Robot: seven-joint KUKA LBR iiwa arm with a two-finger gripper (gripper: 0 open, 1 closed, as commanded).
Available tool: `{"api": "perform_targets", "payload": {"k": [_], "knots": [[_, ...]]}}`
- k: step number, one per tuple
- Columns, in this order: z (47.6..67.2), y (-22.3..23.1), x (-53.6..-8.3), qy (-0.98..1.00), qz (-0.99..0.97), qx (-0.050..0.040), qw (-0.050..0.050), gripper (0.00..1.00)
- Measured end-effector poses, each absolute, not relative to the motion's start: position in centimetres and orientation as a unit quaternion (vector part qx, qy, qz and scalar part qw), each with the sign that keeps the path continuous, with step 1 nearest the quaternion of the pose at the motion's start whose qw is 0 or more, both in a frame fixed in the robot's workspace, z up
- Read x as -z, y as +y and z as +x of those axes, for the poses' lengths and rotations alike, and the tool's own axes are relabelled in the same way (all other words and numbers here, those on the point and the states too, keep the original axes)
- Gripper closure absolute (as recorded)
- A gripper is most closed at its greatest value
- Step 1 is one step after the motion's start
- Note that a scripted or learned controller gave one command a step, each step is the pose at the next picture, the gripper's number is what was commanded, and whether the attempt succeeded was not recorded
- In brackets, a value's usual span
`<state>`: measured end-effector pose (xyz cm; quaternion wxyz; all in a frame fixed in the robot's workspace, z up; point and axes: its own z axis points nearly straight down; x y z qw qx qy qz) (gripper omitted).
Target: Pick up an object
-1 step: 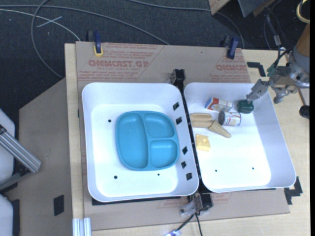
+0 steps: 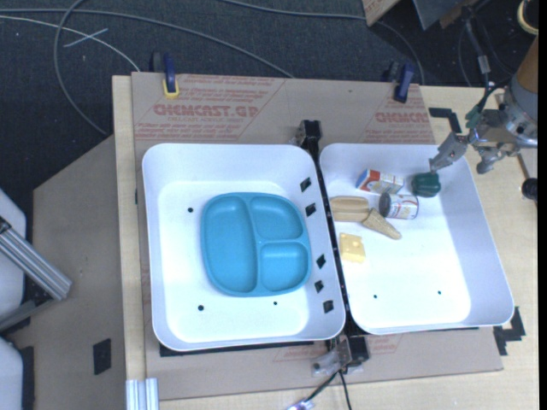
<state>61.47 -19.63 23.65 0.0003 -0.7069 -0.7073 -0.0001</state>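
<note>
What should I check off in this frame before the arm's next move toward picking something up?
1. Objects within reach in the right bin: ok; a green object, small can, carton and yellow block lie there.
2. Gripper near a target: ok, just above-right of the green object.
3. Object between the fingers: not ok, none seen.
4. Target clear of neighbours: not ok, the can lies close beside it.
5. Left bin contents: blue divided plate, apart from the gripper: ok.
</note>
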Motion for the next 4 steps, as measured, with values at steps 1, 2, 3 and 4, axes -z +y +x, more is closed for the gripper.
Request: {"api": "perform_targets", "payload": {"k": [1,2,3,4], "knots": [[61.8,-20.1,-19.3,-0.707,-0.707,-0.0009,0.002,0.00],[61.1,-20.5,-13.3,-0.707,-0.707,-0.0016,0.003,0.00],[61.9,-20.5,-11.3,-0.708,-0.706,0.0069,-0.011,0.00],[62.1,-20.4,-12.4,-0.708,-0.706,0.0097,-0.011,1.00]]}}
